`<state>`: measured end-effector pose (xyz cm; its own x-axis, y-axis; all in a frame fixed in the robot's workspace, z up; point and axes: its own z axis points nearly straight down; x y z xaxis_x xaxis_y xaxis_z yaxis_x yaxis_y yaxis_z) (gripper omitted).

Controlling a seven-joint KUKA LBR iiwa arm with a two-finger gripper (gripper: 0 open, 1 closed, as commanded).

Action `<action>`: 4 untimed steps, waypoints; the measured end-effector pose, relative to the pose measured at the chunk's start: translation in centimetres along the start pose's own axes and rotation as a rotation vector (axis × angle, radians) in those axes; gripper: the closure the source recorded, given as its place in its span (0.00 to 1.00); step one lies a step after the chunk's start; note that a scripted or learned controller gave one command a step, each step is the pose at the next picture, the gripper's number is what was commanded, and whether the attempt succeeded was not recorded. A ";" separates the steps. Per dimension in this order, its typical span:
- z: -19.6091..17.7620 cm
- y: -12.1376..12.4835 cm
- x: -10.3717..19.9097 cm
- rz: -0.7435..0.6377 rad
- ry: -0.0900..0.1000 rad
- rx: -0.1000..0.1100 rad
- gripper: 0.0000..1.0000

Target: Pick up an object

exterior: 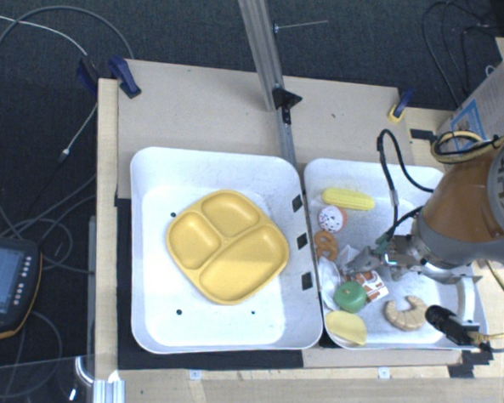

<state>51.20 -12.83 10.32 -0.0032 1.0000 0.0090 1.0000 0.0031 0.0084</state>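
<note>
The right bin holds several small toys: a yellow corn cob, a white ball with red spots, a brown pretzel, a green round fruit, a red and white packet, a tan croissant and a yellow lemon-like piece. My gripper reaches in from the right and hangs low over the middle of this bin, just above the green fruit and the packet. Nothing shows between its fingers.
The left bin bears a yellow divided plate. A metal pole rises from the bench's back edge between the bins. Blue and yellow clamps sit on the bench corners. Cables and a tablet lie on the floor at left.
</note>
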 end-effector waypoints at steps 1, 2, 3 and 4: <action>-1.4 0.4 -0.2 0.000 -0.006 -0.015 1.00; -7.8 0.7 -0.5 0.002 -0.011 0.001 1.00; -12.6 0.1 -0.6 0.002 -0.011 0.002 1.00; -17.2 0.2 -1.3 0.002 -0.011 0.001 1.00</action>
<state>51.30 -14.27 27.53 -0.0008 1.0000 -0.0020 1.0000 0.0008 0.0069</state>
